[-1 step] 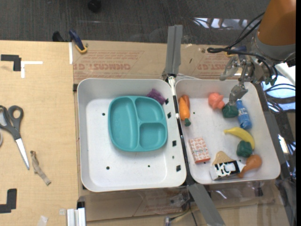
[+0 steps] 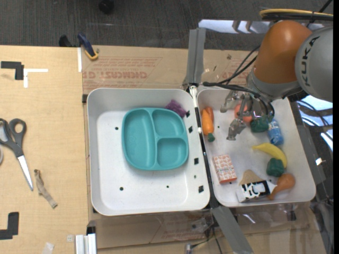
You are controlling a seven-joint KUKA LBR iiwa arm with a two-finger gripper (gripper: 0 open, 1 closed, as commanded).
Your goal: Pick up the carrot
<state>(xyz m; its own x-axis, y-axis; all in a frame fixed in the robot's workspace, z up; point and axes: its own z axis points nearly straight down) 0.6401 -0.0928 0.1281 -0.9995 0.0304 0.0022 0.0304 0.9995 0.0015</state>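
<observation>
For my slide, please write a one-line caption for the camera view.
The claw hangs over the right bin, beside the carrot lying at its left wall.

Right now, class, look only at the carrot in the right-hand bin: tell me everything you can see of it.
The carrot is a small orange toy, plastic by its look, with a dark green stub at its lower end. It lies flat on the floor of the right bin, along the left wall, lengthwise up and down the view. The pincer hangs to its right, apart from it. Nothing else touches it.
</observation>
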